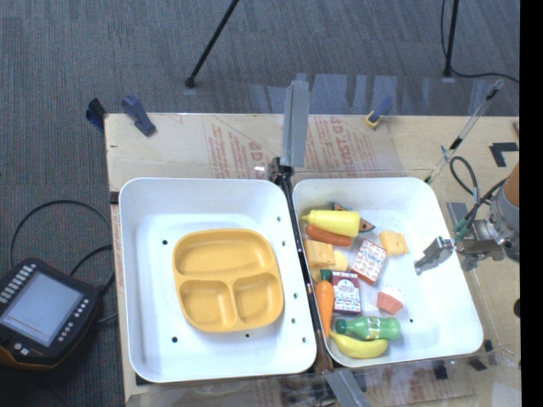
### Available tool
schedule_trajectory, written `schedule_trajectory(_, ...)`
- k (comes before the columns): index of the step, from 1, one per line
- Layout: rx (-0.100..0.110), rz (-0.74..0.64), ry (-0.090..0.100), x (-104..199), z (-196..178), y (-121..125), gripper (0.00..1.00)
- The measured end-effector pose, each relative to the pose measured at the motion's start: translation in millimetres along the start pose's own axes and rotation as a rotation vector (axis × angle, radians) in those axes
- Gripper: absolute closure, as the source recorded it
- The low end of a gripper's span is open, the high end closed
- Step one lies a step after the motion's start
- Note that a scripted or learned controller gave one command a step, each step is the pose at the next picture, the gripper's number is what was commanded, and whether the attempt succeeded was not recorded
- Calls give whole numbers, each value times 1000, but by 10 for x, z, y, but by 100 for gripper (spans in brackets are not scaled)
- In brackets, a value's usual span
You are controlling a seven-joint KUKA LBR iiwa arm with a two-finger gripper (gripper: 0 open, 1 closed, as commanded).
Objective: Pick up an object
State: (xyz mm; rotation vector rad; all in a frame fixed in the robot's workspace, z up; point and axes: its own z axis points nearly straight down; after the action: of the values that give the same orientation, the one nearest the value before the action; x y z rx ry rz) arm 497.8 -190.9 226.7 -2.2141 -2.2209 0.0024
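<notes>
Even, diffuse overhead light falls across the desk (229, 147), bright without harsh glare. The two white bins (136, 227) (424, 197) are the brightest surfaces and verge on washed out along their rims. The yellow tray (227, 278) casts only a faint, soft shadow on the left bin's floor. Soft shadows lie under the toy foods toward the right bin's near edge. Focus is moderate throughout; fine detail is slightly soft, and small labels are illegible. The carpet (85, 49) beyond the desk's far edge appears darker.

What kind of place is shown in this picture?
Probably a robotics lab bench: two white bins taped to cardboard, toy food beside a yellow tray, and a teach pendant lying on grey carpet.
</notes>
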Motion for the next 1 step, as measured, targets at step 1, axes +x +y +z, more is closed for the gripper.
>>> schedule_trajectory(1, 1, -88, -1, -104, 327, 937, 0)
